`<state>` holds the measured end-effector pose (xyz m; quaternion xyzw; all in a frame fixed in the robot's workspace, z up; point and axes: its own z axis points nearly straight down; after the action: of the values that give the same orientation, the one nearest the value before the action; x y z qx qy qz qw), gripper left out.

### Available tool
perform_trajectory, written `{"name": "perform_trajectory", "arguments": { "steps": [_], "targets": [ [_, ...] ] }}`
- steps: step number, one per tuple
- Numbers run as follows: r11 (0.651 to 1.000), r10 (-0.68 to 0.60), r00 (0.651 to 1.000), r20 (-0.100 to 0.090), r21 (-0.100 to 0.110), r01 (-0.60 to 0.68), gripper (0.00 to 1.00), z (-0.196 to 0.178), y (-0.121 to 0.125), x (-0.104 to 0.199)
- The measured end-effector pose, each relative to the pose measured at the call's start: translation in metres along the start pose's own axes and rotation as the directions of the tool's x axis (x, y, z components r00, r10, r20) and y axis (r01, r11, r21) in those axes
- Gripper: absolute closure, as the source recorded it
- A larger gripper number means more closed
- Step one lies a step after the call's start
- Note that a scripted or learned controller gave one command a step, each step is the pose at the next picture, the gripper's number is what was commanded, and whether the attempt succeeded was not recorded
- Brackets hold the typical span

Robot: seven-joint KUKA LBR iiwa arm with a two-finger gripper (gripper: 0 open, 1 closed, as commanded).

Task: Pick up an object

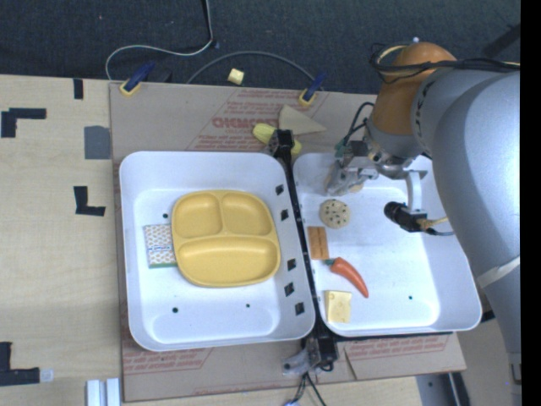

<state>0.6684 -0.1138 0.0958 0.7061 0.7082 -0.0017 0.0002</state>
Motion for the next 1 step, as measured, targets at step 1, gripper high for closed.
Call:
{"name": "perform_trajectory", "arguments": {
  "steps": [1],
  "targets": [
    [1.0,0.0,1.0,0.001,0.001,0.0,0.0,0.0007,-0.0002,-0.0003]
  ]
}}
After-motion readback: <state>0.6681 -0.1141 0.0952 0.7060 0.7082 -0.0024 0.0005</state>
